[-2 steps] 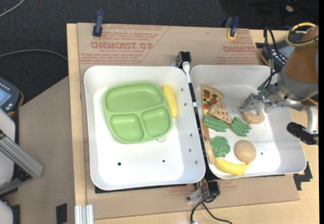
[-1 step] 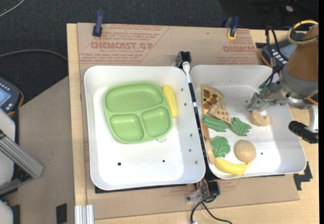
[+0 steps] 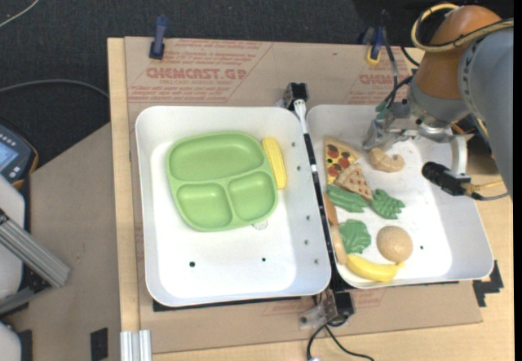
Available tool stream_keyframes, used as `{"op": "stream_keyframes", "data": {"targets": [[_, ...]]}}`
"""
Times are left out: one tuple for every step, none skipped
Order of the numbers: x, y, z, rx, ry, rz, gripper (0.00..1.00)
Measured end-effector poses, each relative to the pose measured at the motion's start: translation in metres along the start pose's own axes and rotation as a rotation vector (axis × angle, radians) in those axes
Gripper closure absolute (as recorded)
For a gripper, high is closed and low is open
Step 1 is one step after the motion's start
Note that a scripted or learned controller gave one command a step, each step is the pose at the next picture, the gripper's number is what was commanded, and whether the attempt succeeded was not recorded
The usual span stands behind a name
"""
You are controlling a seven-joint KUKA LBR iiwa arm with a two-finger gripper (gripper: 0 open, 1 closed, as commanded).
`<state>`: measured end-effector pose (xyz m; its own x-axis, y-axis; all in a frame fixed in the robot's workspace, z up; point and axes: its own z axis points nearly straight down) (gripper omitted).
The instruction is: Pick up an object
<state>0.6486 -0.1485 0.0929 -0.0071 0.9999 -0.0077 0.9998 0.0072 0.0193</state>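
My gripper reaches down into the back of the right bin, hanging from the grey arm with the orange band. A small tan lump lies just below and in front of the gripper tip, touching it or very close. To its left sits a pizza slice. Nearer the front are a green leafy piece, a green pod, another green piece, a round tan ball and a banana.
The left bin holds a green divided plate with a yellow corn cob against its right side. A black part of the arm juts over the right bin. Blue clamps hold the cardboard at the back.
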Motion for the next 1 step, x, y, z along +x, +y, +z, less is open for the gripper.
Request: {"op": "stream_keyframes", "data": {"targets": [[0.0822, 0.0244, -0.1004, 0.005, 0.009, -0.003, 1.00]]}}
